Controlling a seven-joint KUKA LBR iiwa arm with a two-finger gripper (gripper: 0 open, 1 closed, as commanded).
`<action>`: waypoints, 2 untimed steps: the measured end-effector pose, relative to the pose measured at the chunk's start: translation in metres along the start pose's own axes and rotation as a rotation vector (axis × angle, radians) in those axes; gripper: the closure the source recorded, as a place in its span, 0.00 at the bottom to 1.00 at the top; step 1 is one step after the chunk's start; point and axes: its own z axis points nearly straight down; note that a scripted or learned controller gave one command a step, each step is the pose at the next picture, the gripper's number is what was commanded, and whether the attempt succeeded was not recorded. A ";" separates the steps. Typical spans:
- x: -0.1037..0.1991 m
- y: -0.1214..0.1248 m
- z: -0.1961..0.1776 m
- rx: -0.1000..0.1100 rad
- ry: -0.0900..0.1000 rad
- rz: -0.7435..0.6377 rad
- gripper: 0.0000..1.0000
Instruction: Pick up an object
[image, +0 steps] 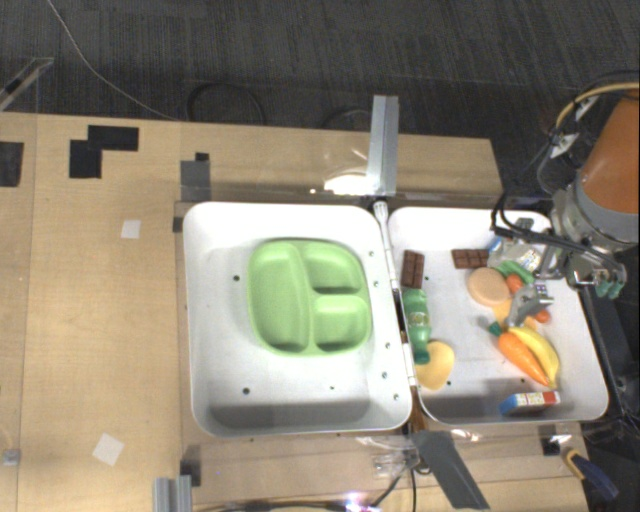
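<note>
My gripper (524, 305) hangs low over the right bin (590, 405), reaching in from the right, just above a cluster of toy food. Directly under and beside it lie an orange carrot (518, 348) and a yellow banana (543, 352). A tan round piece (489, 288) sits just to its left, and a small green item (516, 270) lies close to the wrist. I see nothing clearly held.
The right bin also holds two brown chocolate bars (412, 267) (468, 258), a green bottle (416, 318), a yellow fruit (435, 365) and a small blue and red box (528, 402). A green divided plate (308, 295) lies in the left bin (210, 400).
</note>
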 end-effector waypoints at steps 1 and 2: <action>0.051 -0.043 0.110 -0.002 0.006 -0.210 0.00; 0.032 -0.048 0.180 0.004 -0.009 -0.212 0.00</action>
